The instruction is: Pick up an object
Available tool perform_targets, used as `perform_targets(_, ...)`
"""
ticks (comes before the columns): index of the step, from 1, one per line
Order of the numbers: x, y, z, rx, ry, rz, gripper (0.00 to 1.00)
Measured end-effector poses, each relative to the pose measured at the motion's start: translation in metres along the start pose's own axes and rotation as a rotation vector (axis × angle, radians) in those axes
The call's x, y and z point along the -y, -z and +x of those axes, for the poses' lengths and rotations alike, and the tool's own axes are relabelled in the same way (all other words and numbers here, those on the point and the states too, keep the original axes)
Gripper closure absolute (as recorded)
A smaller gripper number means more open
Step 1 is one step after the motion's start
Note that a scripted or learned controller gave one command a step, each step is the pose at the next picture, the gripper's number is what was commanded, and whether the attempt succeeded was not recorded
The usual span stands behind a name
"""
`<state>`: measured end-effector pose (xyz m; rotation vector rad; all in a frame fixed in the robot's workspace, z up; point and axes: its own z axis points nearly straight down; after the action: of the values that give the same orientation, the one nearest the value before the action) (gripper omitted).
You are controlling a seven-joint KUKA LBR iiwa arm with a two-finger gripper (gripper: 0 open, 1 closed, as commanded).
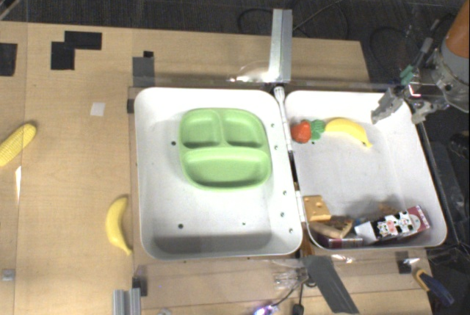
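Your banana (348, 131) lies long axis ten-to-four, tip toward four, open floor at its six; gripper (400, 105) at its two, fingers spread, empty

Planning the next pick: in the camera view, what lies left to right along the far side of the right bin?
Red-and-green toy → banana → gripper, hovering at the bin's far right corner.

Open floor in the middle of the right bin (433, 181) gives my hand (400, 104) passage; banana (347, 131) and tomato (301, 132) obstruct the far side, boxes (367, 224) the near wall.
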<state>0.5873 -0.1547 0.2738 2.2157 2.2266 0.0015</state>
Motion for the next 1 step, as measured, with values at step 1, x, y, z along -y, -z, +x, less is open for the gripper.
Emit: perform_targets(1,-0.0309,-0.1749,0.0164,0.001,-0.107,-0.004,0.0)
